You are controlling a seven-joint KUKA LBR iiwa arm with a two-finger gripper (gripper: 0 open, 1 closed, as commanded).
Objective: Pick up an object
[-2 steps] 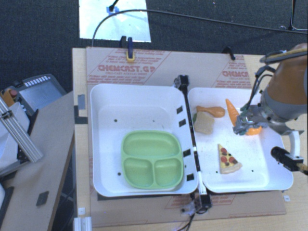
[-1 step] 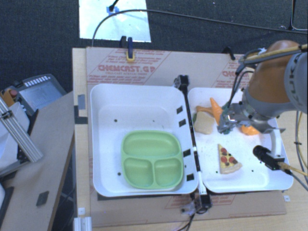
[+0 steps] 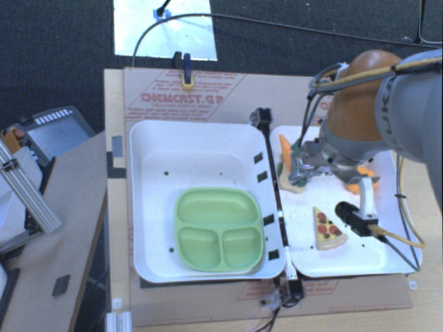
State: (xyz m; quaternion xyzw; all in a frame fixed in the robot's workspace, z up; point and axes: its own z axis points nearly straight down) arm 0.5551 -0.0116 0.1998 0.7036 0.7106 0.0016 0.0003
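Green plate (image 3: 219,228) lies apart from pizza slice (image 3: 328,229).

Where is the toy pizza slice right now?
In the camera view, the pizza slice lies in the right bin near its front edge, nearer the camera than the hand and right of the green plate.

You see bright, even overhead light washing the white bins (image 3: 208,158) nearly flat, glare bleaching the sheet (image 3: 165,19) at top, soft shadows under the arm (image 3: 387,102), detail slightly blurred throughout.
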